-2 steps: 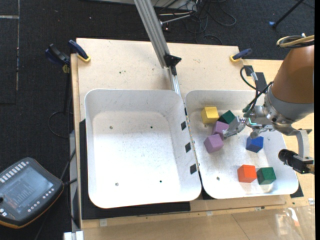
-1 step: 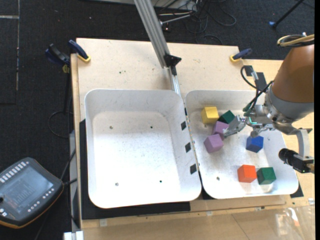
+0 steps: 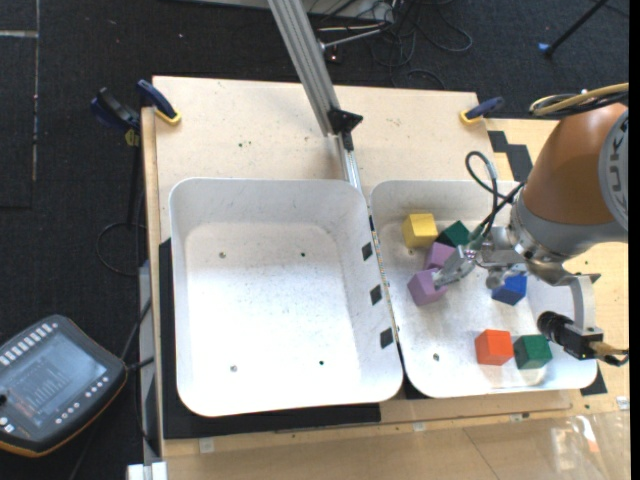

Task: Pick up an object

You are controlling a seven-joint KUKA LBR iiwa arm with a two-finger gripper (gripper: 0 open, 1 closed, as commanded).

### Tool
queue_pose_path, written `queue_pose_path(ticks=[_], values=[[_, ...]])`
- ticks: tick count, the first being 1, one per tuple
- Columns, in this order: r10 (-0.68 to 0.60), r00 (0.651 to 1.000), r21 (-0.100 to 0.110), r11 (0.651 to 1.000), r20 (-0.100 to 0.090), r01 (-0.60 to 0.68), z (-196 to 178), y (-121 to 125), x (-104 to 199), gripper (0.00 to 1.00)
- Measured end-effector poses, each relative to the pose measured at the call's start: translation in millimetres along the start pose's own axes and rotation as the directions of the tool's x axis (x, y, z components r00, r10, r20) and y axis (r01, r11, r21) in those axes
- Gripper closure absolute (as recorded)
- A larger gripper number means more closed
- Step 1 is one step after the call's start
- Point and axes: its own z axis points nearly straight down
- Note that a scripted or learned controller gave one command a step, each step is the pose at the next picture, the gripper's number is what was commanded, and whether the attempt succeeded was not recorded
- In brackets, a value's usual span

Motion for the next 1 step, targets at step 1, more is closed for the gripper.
queue_pose_path(ticks=[1], values=[[0.001, 1.000, 0.001, 1.000, 0.000, -0.001, 45.1, -6.0, -1.6, 0.00]])
